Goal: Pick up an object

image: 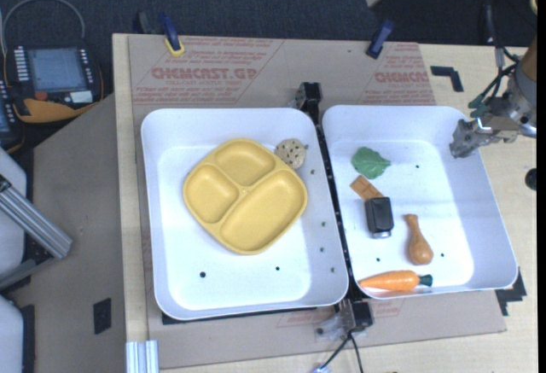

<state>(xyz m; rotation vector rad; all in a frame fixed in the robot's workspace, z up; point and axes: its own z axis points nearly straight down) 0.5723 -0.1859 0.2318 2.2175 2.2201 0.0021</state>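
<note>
Grey gripper hangs over my right bin's far rim; its blurred tips apparently hold nothing.

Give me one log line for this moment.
gripper: over right bin far rim, holding nothing | carrot, drumstick untouched | plate: left bin

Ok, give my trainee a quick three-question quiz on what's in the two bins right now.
1. True or false: the yellow plate lies in the left bin.
2. Which lies nearest the right bin's front edge? A) carrot B) green leaf C) black block
3. What touches the plate's far rim?

Key: 1 true; 2 A; 3 the cookie.
</note>
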